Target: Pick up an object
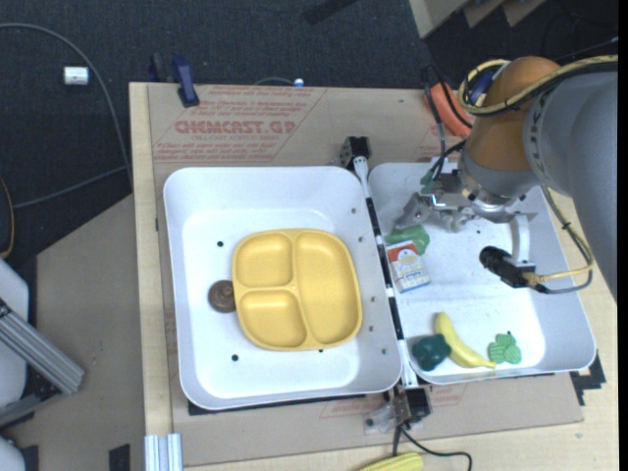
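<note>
Start at the left bin [186, 263]: a brown disc-like piece [222, 296] lies just beside the left edge of a yellow plate [296, 289], smooth moulded plastic with 3 compartments and rounded corners; both are low and flat, poor targets for a pinch. Work in the right bin [559, 302] instead. Against its left wall lies a small carton [407, 266], boxy with printed faces, touching a green rounded piece [408, 238] at its far end. Near the front edge a dark green lump [429, 351] touches a curved yellow banana [459, 341], glossy toy plastic, with a knobbly bright green piece [504, 347] at its right tip. Your claw [446, 207] hangs over the far left part of this bin, close to the green rounded piece; I cannot tell whether it is apart or together, and nothing visible is clamped in it. I judge the carton or green piece the nearest pick: descend straight, keep off the bin wall, and close across the narrow sides.
</note>
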### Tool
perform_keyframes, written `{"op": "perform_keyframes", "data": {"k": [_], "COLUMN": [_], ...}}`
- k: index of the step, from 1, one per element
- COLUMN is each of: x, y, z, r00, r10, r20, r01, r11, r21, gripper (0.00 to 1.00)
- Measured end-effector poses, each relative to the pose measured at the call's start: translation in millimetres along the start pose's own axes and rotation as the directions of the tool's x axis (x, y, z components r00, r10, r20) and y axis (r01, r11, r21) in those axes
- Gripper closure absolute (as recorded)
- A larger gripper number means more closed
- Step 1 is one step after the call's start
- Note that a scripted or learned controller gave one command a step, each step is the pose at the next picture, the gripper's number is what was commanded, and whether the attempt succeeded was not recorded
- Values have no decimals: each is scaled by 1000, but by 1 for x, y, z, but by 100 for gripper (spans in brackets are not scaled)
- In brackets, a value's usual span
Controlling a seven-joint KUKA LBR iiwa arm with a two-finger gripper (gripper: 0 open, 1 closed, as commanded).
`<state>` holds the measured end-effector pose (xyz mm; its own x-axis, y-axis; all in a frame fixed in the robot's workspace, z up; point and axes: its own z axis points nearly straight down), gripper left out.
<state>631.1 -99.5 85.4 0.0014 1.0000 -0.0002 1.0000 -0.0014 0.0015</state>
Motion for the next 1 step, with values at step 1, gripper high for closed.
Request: {"op": "perform_keyframes", "data": {"k": [1], "x": [-31], "y": [-98], "z": [1], "r00": [1000], "r10": [0], "r20": [0], "r01": [0], "r11": [1000], "r21": [3], "gripper": [0]}}
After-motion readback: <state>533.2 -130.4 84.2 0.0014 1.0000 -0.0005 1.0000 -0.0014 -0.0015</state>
